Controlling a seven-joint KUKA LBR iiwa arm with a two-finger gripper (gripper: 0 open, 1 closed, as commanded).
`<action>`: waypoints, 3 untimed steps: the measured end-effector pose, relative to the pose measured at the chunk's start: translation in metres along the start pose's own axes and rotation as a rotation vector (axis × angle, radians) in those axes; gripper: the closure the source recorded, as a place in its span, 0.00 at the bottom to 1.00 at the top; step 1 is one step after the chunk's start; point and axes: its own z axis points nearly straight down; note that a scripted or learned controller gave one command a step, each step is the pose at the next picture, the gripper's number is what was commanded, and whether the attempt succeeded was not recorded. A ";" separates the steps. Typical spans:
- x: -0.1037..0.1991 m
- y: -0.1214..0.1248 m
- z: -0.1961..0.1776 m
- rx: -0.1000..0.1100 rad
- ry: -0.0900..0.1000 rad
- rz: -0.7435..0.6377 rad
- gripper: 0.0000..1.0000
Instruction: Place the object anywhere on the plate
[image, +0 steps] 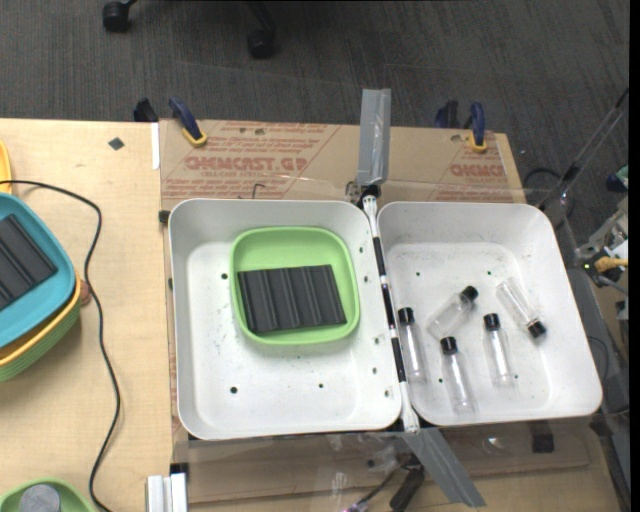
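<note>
Currently five clear vials (455, 330) with black caps lie in the right bin (560, 400), mostly pointing lengthwise up-down, apart from the green plate (345, 255) in the left bin (190, 390).

A lab bench (clamped cardboard (330, 160), vials (496, 346) in white bins (380, 300))

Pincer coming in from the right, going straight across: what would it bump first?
Probably the right bin at its rim; past that, the rightmost vial. That depends on how high it travels, so this is a guess.
</note>
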 end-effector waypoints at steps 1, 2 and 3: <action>-0.034 0.008 -0.034 0.000 0.000 0.232 0.00; -0.036 0.007 -0.007 0.002 -0.001 0.236 0.00; -0.037 0.007 0.036 0.003 -0.001 0.238 0.00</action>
